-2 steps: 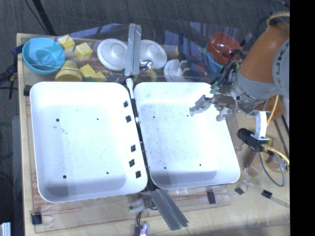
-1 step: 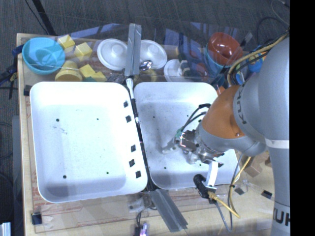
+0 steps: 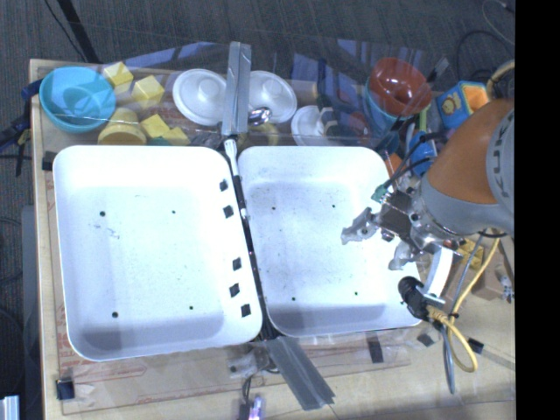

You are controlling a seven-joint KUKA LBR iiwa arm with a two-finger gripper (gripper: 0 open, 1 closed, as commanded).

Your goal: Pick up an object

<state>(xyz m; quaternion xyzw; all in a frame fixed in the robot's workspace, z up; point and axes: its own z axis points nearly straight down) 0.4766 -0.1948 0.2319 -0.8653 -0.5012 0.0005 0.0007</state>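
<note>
Gripper (image 3: 378, 245) poised over right bin (image 3: 306, 154), near its right edge; jaws apart, nothing between. Candidate objects ranged along desk's far edge, behind bins: blue bowl (image 3: 77, 99), yellow blocks (image 3: 147, 88), white dishes (image 3: 199, 96). Blocks judged light and rigid, best pinched across flat faces; bowl likely slick, best taken at rim.

bench (image 3: 44, 357) | two white bins: left bin (image 3: 70, 234), right bin (image 3: 302, 169) | bowls, cups along far edge

A robotics lab, plainly: a wooden bench (image 3: 44, 234) on dark grey carpet (image 3: 262, 7), two shallow white plastic bins (image 3: 140, 169) clamped side by side, loose cables (image 3: 464, 322), and bright plastic toy dishes (image 3: 79, 99) stacked behind.
</note>
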